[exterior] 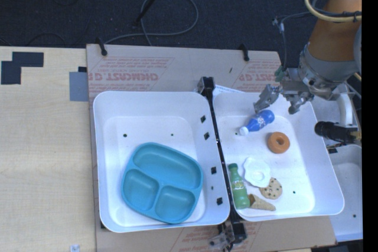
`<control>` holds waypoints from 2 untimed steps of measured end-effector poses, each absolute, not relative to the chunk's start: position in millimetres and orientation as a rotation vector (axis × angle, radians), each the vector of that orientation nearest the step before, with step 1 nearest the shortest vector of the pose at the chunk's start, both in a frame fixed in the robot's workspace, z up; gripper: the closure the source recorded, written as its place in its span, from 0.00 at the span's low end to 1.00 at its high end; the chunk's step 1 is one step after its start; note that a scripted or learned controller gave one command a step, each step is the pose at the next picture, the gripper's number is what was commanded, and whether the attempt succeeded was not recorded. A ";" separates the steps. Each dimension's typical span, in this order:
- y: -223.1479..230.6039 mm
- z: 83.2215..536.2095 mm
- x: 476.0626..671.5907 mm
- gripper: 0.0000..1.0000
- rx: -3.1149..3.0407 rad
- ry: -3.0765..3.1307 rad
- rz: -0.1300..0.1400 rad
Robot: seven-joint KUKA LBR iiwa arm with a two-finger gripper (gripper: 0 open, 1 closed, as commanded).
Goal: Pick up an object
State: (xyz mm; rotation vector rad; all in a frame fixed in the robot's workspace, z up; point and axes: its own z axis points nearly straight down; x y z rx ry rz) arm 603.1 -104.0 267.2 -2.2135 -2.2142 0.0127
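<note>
While the arm (333,26) is reaching in from the right, the claw (281,99) is hanging over the right bin's (322,186) far end with its fingers spread and nothing between them. A blue bottle (257,122) is lying tilted just below the claw. Nearby, a donut (278,142), a fried egg (257,172), a cookie (271,189) and a green bottle (238,186) are lying. The left bin (106,127) is holding a blue tray (161,182).

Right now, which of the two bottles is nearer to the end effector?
The blue bottle, lying just below the end effector. The green bottle lies farther off, by the bin divider.
</note>
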 end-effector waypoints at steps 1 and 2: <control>-104.1 272.7 604.9 0.00 -2.218 -2.221 0.003; -94.6 216.7 604.0 0.00 -2.216 -2.217 0.008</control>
